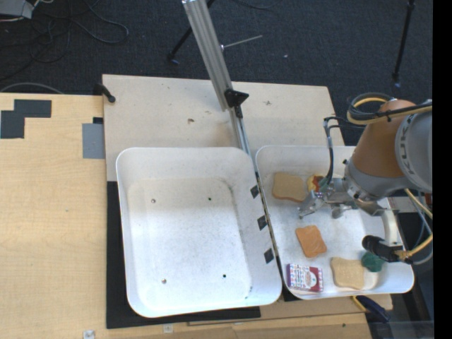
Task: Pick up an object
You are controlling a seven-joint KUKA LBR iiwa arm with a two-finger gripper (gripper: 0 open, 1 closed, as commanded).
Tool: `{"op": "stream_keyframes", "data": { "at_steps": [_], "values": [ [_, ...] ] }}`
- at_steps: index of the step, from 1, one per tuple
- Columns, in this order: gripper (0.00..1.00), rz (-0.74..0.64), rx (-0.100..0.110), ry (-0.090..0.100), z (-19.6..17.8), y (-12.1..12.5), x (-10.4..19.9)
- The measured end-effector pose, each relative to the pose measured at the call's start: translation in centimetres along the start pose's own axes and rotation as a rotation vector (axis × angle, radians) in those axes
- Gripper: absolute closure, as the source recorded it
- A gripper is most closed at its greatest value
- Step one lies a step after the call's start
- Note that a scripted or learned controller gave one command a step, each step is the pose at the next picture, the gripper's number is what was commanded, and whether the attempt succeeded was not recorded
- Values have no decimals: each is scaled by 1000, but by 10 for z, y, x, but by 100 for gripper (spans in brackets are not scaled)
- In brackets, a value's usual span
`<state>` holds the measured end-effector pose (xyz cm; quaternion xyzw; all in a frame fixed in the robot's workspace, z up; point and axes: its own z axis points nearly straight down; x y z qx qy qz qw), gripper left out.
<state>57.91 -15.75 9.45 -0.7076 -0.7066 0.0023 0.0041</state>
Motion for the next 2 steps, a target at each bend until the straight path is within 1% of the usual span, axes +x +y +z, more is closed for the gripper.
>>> {"op": "stream_keyframes", "data": {
  "at_steps": [1,2],
  "values": [
    [100,7,-4,-1,-13,1,-2],
    [100,-2,-11,-3,-65,7,6]
  ]
}}
